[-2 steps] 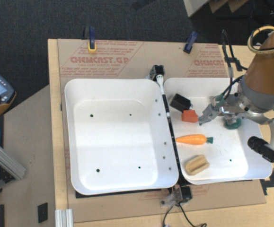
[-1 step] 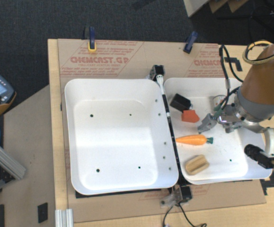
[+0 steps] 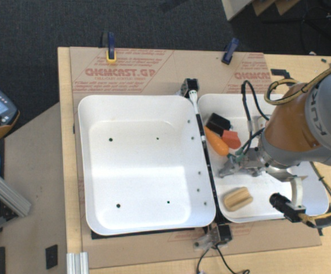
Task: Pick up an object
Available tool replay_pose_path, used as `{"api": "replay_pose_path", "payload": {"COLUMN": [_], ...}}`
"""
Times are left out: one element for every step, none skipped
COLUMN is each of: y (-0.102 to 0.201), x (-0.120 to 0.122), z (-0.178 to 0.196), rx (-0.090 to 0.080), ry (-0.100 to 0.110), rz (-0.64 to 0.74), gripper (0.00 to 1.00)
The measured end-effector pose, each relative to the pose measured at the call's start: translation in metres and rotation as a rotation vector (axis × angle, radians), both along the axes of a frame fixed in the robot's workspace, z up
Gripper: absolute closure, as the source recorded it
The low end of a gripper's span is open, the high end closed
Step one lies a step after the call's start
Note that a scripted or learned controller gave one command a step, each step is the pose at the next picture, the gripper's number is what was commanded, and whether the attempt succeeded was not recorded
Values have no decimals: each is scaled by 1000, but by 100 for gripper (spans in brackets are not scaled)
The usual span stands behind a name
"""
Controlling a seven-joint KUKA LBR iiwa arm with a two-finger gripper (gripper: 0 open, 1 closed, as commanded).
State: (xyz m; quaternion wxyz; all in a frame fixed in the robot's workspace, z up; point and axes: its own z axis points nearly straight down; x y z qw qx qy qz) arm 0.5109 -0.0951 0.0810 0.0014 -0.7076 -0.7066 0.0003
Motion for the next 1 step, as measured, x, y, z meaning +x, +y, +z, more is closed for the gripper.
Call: {"api": "replay_pose_path", "payload": {"y": [-1], "x": [25], "z": [50], "rx": [-3], "ry": [-8], "rz": [3], "gripper": [0]}}
